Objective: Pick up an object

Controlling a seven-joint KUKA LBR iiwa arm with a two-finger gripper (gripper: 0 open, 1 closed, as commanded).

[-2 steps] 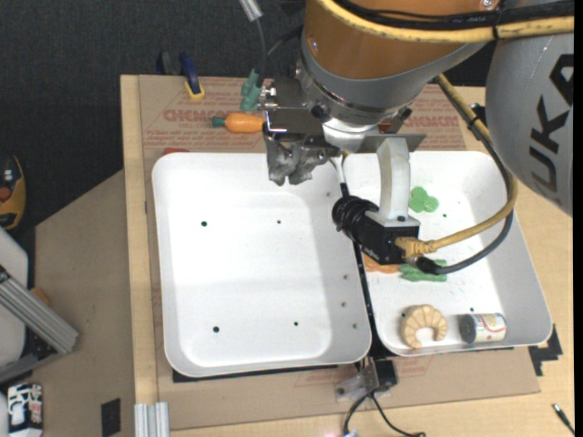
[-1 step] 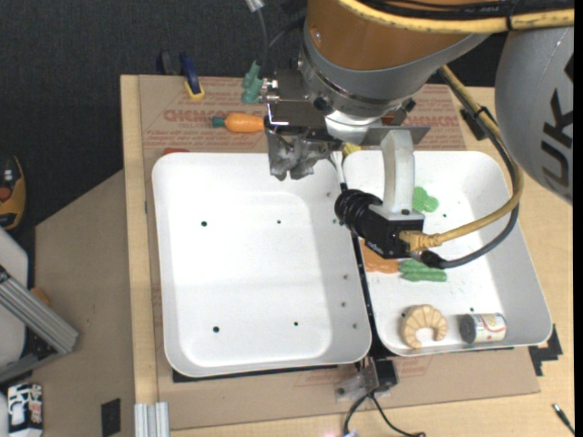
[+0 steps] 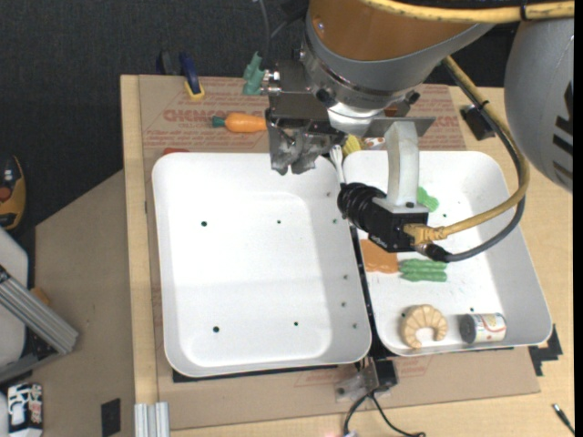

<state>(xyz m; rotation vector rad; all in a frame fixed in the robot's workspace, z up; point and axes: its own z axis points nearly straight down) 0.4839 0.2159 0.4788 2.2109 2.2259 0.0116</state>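
Note:
My gripper [image 3: 295, 156] hangs over the far right corner of the left bin [image 3: 228, 271], close to the wall between the two bins. Nothing is visible in its grasp. The right bin [image 3: 496, 235] holds a tan croissant-shaped piece [image 3: 424, 324] and a small can [image 3: 483, 327] near its front edge. Behind them lie a green pod-like piece [image 3: 424, 270] and an orange piece [image 3: 380, 260], and another green piece [image 3: 427, 198] lies farther back. The arm's black cable mount [image 3: 378, 215] hides part of the right bin's left side.
Behind the bins, on the brown board, lie an orange carrot-like item [image 3: 244, 123], a blue and yellow clamp [image 3: 189, 76] and a green clamp [image 3: 252, 75]. The large arm body [image 3: 401, 25] covers the back of the right bin. A yellow hose [image 3: 492, 212] loops over that bin.

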